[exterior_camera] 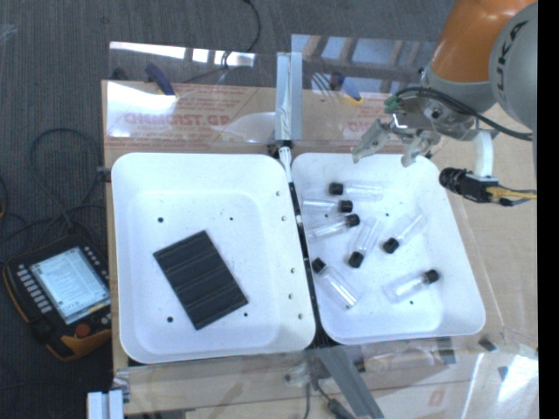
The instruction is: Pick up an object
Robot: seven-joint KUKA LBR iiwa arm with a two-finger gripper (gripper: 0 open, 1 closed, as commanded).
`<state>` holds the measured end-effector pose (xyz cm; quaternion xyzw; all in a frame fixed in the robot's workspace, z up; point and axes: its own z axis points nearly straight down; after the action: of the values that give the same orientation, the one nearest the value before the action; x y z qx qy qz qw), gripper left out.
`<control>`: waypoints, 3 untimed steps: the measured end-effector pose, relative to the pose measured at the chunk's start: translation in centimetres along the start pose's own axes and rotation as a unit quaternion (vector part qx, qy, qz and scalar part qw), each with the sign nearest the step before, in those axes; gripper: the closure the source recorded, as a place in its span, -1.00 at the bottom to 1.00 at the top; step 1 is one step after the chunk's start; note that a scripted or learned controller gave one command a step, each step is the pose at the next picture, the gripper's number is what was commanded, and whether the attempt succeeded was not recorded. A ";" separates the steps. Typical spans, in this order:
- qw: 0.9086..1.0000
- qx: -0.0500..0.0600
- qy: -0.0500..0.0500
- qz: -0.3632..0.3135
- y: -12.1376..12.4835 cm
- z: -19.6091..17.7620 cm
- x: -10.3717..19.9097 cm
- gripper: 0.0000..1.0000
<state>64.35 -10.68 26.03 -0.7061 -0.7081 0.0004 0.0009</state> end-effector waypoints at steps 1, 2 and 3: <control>1.000 -0.005 -0.002 -0.024 -3.8 14.5 -3.4 -1.00; 0.999 -0.008 -0.003 -0.049 -3.5 17.0 -1.3 -1.00; 0.996 -0.007 -0.002 -0.089 -12.3 16.9 -0.9 -1.00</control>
<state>52.05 -11.56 9.12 -0.6405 -0.7679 -0.0031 -0.0059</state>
